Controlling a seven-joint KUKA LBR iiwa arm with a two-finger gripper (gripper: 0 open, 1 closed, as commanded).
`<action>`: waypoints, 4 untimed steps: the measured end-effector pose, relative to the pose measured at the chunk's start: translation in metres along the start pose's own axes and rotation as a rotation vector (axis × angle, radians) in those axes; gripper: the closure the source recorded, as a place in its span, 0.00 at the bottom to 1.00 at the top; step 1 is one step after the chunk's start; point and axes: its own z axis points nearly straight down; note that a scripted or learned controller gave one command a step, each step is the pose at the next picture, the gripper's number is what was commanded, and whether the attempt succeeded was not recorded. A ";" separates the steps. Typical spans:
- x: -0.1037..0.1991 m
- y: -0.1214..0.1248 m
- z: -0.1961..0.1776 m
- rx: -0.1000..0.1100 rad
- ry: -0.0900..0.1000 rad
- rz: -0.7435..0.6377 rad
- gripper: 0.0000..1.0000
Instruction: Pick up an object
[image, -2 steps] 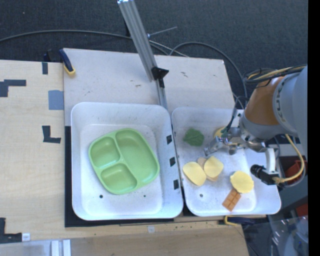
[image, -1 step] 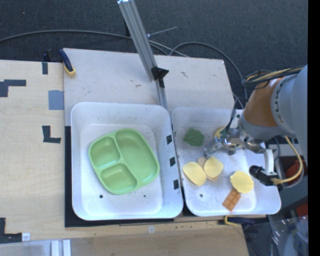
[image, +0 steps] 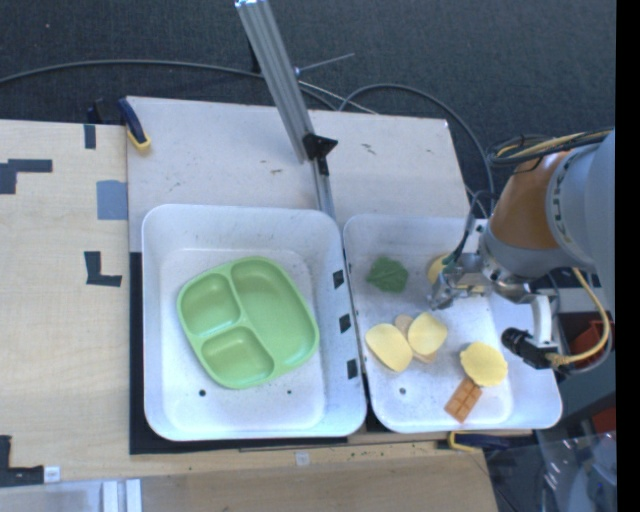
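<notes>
Your end effector (image: 445, 290) hangs low near the right bin's (image: 530, 410) far edge, grip state impossible to tell; nearest object, a yellow piece (image: 428, 335), lies mid-bin; next, descend squarely over it

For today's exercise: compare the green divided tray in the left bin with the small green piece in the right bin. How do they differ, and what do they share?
The green divided tray is light lime green; the small green piece is darker. The tray is far larger and has three compartments; the piece is a small lump with no compartments. The tray lies alone in the left bin; the piece lies among yellow items in the right bin. Both are green.
</notes>
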 end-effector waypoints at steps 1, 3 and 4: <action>-0.004 -0.006 -0.059 -0.006 -0.001 0.003 1.00; 0.001 0.005 -0.138 -0.004 0.000 0.001 1.00; 0.056 -0.010 -0.137 -0.001 0.002 -0.003 1.00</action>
